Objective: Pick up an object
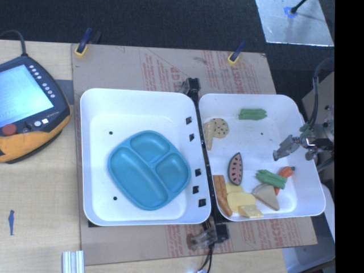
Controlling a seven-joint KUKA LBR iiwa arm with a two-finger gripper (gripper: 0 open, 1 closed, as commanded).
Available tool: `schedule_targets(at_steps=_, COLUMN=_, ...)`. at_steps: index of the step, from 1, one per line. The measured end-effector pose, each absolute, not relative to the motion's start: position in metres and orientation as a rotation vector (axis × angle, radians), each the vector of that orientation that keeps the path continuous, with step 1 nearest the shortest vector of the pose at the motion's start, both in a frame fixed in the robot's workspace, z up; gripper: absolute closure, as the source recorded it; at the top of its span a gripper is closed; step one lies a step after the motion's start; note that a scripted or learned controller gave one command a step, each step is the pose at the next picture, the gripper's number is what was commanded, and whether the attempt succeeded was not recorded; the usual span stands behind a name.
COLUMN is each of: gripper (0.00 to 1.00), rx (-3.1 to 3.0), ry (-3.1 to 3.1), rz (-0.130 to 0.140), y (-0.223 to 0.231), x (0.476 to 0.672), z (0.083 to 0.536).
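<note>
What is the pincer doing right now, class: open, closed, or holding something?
Pincer: over the right bin, nothing visibly held; open or closed cannot be told.

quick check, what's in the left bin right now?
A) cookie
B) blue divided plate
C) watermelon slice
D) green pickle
B: the blue divided plate lies alone in the left bin, while the watermelon slice, cookie and green pickle all lie in the right bin.
</note>
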State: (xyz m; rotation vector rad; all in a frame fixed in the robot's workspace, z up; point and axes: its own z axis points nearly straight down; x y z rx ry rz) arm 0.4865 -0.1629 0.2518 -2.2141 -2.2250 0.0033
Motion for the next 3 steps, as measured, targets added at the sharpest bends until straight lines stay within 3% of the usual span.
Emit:
schedule_targets(at_steps=1, gripper=0.0, rx=-2.21, ry=-2.221, rz=0.01, y=-0.179, x=0.502, z=0.153)
schedule_targets(at_steps=2, gripper=0.0, rx=-2.205, ry=-2.228, rz=0.004, y=-0.137, x=0.535, z=0.088)
schedule_targets(at_steps=3, gripper=0.0, rx=-2.215, ry=-2.238, rz=-0.011, y=-0.107, x=0.62, z=0.152)
